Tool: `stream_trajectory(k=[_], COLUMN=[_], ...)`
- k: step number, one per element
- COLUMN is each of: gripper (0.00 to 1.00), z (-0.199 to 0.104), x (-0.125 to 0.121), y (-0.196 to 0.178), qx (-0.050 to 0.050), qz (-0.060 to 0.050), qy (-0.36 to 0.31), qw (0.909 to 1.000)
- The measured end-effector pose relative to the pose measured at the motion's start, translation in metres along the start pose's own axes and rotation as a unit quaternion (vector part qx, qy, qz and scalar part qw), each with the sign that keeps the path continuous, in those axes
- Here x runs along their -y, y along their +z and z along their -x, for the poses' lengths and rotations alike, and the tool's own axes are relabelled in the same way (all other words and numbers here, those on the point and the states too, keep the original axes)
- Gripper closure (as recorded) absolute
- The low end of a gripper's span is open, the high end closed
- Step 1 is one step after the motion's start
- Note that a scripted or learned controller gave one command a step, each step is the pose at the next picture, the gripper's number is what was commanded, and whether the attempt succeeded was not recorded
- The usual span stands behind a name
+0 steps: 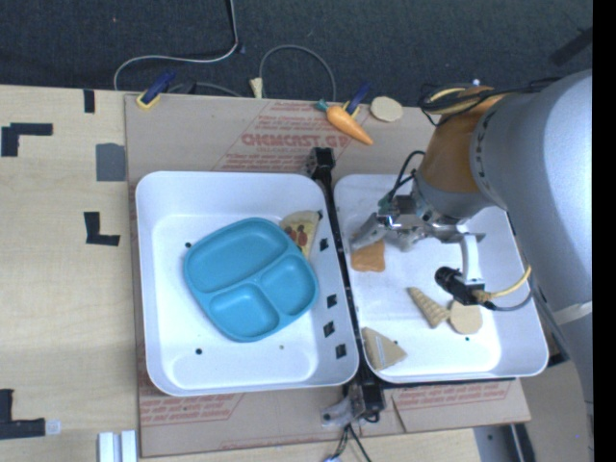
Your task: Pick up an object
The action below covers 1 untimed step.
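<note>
My gripper [377, 229] reaches into the right bin [520, 354] near its left wall, just above a small orange-brown toy piece [369, 258]. Whether it touches that piece is unclear from this angle. Further toward the front of the same bin lie a tan cone-shaped toy [427, 306] with a round tan piece [466, 320] beside it, and a wedge-shaped sandwich toy [383, 350] at the front left corner. The left bin [159, 354] holds a blue divided plate [250, 277] and a pizza-slice toy [303, 227] against its right wall.
Behind the bins, a toy carrot [348, 123] and a round tan disc [387, 110] rest on the cardboard. A black divider [332, 248] runs between the bins. The arm's grey body [539, 162] overhangs the right bin's far right side. Cables trail at the back.
</note>
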State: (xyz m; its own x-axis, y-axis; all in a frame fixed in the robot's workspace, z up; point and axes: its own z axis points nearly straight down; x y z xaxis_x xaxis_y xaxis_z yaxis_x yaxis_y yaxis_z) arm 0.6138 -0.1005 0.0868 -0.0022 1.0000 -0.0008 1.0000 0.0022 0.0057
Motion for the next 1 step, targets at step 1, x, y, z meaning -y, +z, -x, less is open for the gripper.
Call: stream_trajectory(k=[1], gripper=[0.00], z=[-0.0036], x=[0.0063], y=[-0.0002], qx=[0.002], qz=[0.001], qy=[0.001], qw=[1.0000])
